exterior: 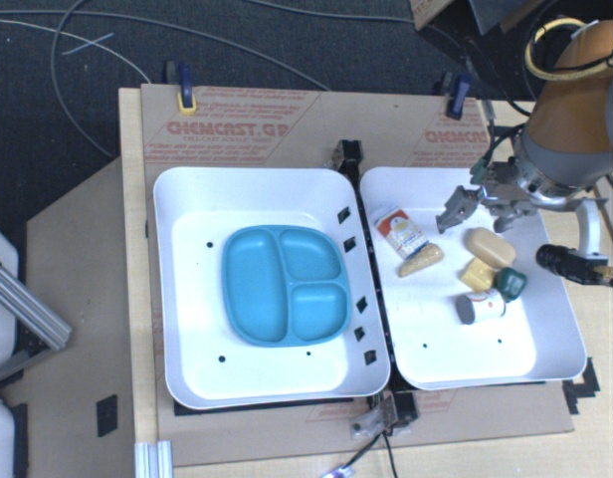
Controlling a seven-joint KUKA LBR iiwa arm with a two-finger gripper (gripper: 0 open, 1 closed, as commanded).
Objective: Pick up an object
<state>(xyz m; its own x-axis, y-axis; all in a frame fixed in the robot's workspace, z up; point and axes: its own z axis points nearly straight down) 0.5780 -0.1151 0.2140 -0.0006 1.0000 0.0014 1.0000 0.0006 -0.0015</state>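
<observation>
Tool (483, 210) hangs over the right-hand shallow white plastic bin (545, 352) at its 1 o'clock corner, fingers spread, nothing between them. Just below it, at 5 o'clock, lies a tan rounded block (489, 247), apart from the fingertips. A red-and-white packet (399, 230) and a pale wedge (421, 260) lie at 8 o'clock. The left-hand white bin (177, 267) holds a blue three-compartment plastic plate (286, 284).

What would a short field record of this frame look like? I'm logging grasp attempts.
left bin: blue divided plate
right bin: red-and-white packet, bread-like wedge, tan roll, yellow block, green item, grey piece
gripper: open, above right bin's far side, holding nothing
arm: reaching in from right
</observation>
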